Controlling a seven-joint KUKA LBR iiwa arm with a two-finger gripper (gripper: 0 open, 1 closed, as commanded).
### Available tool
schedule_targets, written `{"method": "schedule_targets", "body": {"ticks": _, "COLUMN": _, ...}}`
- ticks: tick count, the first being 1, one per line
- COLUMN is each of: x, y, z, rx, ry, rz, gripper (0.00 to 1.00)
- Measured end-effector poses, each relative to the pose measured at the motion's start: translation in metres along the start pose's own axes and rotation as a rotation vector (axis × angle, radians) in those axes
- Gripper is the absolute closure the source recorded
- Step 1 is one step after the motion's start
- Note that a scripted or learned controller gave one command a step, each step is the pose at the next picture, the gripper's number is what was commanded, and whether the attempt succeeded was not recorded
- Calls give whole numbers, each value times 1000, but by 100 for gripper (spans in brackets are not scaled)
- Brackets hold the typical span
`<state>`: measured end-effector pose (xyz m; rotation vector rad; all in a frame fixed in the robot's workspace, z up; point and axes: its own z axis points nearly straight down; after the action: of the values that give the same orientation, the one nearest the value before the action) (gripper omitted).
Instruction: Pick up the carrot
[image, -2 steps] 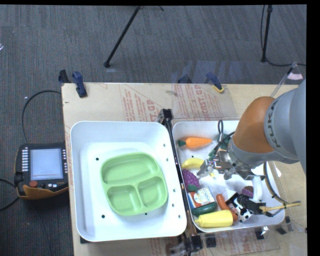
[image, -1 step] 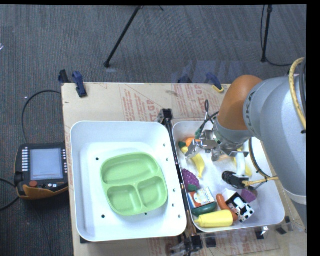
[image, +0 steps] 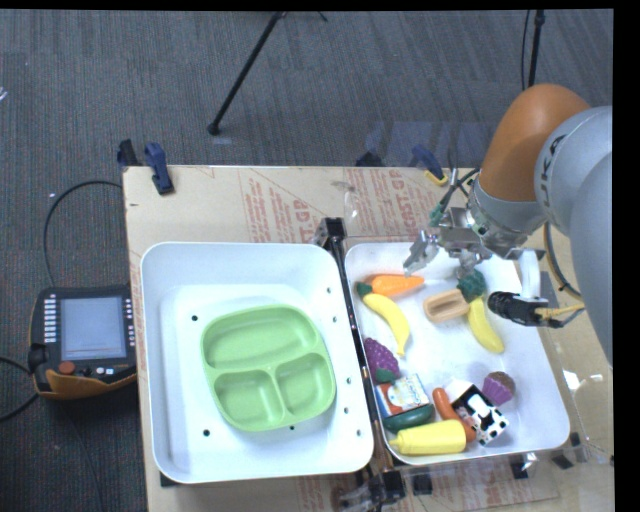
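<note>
The carrot (image: 398, 285) is lying in the right bin (image: 535, 400), close to its upper left corner, with its orange body pointing toward the view's right and its green top toward the wall that the two bins share. The gripper (image: 442, 262) is hovering just above and to the right of it, with its jaws standing apart and nothing between them; it is not touching the carrot. A small dark green thing (image: 472, 284) is sitting just beside the gripper's far finger, though whether the two are touching is hard to tell. A yellow banana (image: 390, 320) is curving just below the carrot, and a tan bread-like piece (image: 445, 306) is resting between that banana and a second banana (image: 486, 326) further right. Purple grapes (image: 380, 358) are lying by the bin's left wall, with a small printed box (image: 405, 393) just below them. Near the front edge a yellow corn-like piece (image: 435, 438) is lying beside a black-and-white block (image: 482, 416), and a purple thing (image: 498, 387) is sitting near them. The left bin (image: 170, 290) is holding a green divided plate (image: 268, 365).
</note>
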<state>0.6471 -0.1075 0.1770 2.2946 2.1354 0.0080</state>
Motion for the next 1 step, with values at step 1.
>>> {"method": "schedule_targets", "body": {"ticks": 1, "x": 30, "y": -9, "z": 95, "rx": 21, "ry": 4, "rz": -40, "gripper": 0}}
